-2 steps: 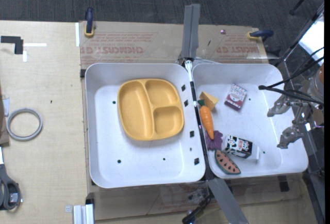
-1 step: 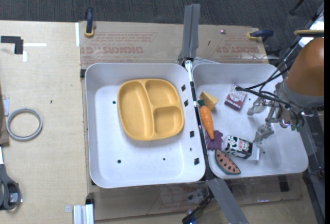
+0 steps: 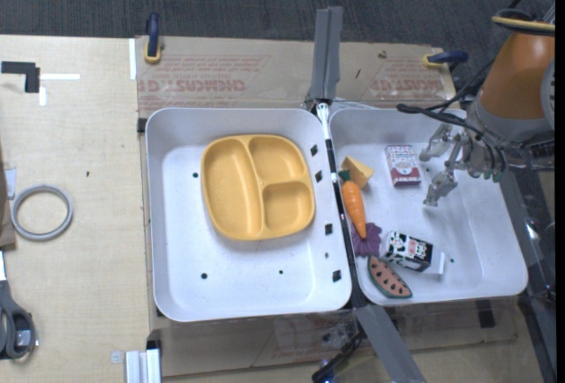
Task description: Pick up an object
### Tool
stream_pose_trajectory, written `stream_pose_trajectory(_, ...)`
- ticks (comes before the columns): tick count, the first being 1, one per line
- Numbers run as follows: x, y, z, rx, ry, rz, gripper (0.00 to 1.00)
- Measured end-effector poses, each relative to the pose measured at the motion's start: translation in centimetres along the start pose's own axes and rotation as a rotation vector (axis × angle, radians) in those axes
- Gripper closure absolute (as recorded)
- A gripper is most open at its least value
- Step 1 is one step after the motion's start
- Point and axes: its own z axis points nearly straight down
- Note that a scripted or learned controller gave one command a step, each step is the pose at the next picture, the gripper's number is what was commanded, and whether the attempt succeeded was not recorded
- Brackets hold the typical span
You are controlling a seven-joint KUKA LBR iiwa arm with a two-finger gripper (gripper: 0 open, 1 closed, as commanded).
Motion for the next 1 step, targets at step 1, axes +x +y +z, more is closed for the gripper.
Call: stream_pose_trajectory(1,-0.59,-0.53,-0.06,0.0,-0.001,0.018,0.0)
